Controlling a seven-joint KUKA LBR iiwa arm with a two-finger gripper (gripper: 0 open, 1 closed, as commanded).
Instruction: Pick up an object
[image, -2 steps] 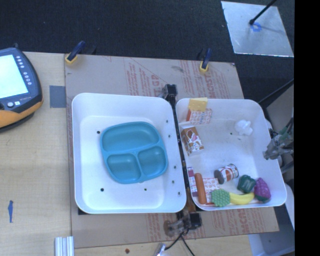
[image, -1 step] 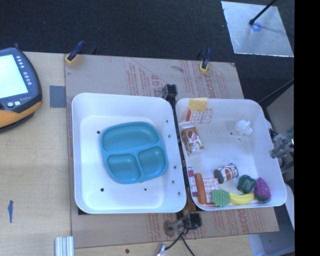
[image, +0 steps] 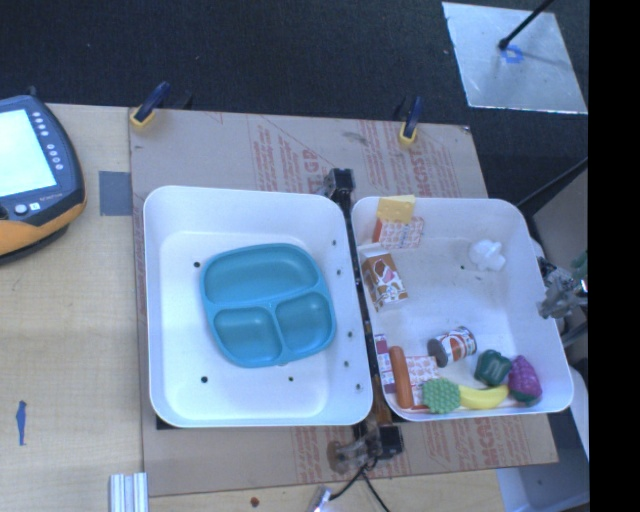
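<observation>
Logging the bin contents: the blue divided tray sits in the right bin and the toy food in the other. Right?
Not quite. The camera view shows the blue divided tray in the left bin; the toy food, such as the banana, lies in the right bin.

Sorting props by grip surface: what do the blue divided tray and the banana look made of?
The blue tray looks like moulded plastic: one even colour, smooth rounded compartment walls, faint sheen. The banana seems a plastic toy, uniformly bright yellow and smooth, though it is too small here to be sure.
</observation>
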